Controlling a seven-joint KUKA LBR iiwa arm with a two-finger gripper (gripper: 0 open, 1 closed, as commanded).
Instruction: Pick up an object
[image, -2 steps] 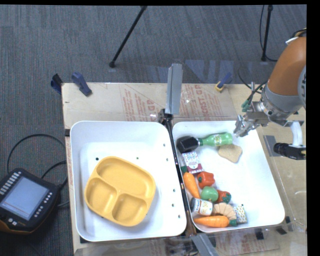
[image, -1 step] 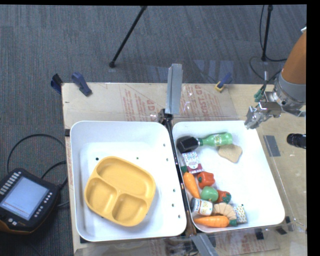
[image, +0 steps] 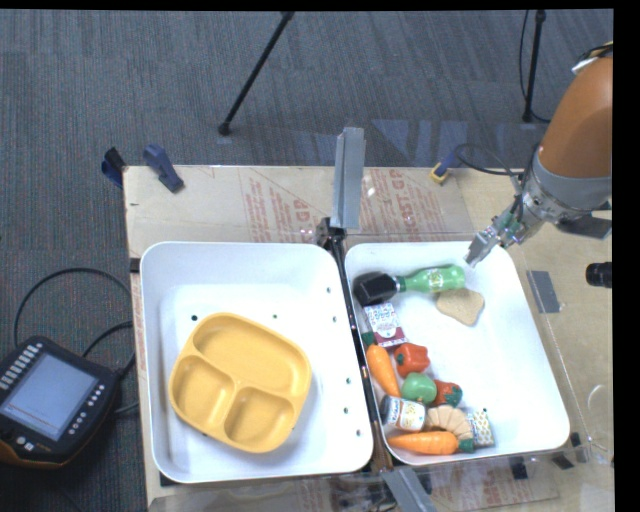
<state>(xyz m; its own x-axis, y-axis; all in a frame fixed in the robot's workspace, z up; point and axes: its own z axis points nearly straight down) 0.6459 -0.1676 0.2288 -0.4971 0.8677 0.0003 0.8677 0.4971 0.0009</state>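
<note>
Camera view: the desk (image: 250, 200) carries two shallow white bins side by side. The left bin (image: 165, 270) holds a yellow divided tray (image: 240, 380) with three compartments, lying flat a little left of the bin's middle.

The right bin (image: 520, 370) holds a cluster of small things. Near its upper edge lies a green bottle (image: 430, 279) on its side, its black cap (image: 371, 287) pointing left towards the divider between the bins. Just below the bottle's right end sits a tan flat piece (image: 461, 306), touching or nearly touching the bottle. Below the cap lies a small packet (image: 383, 322) with a dark red label. Further down, an orange carrot (image: 381, 368) lies at a slant beside a red pepper (image: 411, 357), and a green pepper (image: 419, 387) sits just under that. A small jar (image: 406, 412) lies near the bottom, with a second carrot (image: 426, 442) below it and a small boxed item (image: 481, 428) at that carrot's right end.

The arm comes in from the right, its orange band (image: 585, 105) above the grey wrist. The pincer (image: 481, 245) hangs over the upper right corner of the right bin, tip just beside the bottle's right end. Nothing is seen in it; whether it is spread or closed I cannot tell.

A handheld screen unit (image: 50, 395) lies on the floor at left.
</note>
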